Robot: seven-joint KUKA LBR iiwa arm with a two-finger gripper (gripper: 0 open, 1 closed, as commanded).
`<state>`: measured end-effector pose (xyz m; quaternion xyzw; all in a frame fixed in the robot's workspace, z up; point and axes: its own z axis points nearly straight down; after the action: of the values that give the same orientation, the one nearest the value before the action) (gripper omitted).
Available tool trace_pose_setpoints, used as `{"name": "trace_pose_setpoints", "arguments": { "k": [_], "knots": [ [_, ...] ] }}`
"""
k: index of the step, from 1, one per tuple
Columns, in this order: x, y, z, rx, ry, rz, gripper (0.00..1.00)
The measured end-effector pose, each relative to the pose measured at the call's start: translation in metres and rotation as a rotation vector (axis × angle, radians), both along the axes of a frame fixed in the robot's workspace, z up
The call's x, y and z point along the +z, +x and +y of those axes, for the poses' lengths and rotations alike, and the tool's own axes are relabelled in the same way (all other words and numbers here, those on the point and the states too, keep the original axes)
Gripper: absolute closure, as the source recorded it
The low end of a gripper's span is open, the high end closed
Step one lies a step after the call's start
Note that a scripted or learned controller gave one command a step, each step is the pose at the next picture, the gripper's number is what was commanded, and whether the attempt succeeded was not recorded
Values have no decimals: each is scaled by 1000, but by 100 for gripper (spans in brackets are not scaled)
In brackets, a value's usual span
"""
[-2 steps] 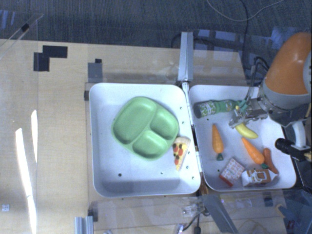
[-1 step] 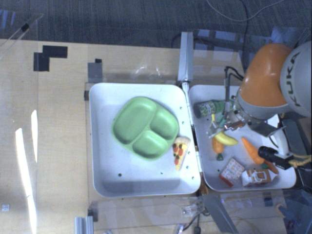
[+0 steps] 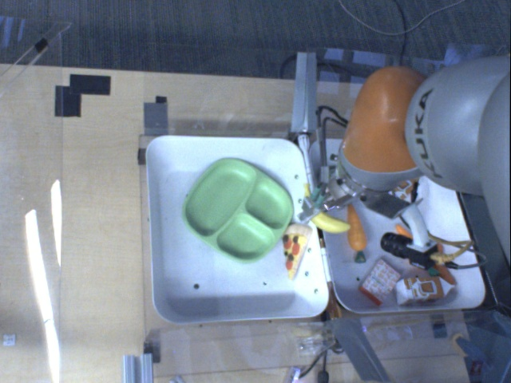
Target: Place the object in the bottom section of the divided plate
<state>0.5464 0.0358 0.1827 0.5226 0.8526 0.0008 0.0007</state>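
A green divided plate sat mid-left bin; a pizza slice toy lay beside its right edge. The hand hovered at the bins' shared wall over a banana, its grip impossible to tell. A carrot and cartons cluttered the right bin.

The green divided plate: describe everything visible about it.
The green divided plate looks like smooth matte plastic, rounded, with three hollows split by raised ridges: one large toward the left, two smaller toward the right and bottom. It lies flat, turned at an angle, in the left white bin, nearer the bin's upper right. All three hollows look bare. A slice of toy pizza lies close by its lower right rim; contact is unclear.
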Motion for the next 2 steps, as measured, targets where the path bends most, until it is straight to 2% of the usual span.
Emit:
{"name": "trace_pose_setpoints", "arguments": {
  "k": [1,2],
  "knots": [
    [6,37,93,286,0,-2,100],
    [68,45,115,22,0,-1,100]
  ]
}}
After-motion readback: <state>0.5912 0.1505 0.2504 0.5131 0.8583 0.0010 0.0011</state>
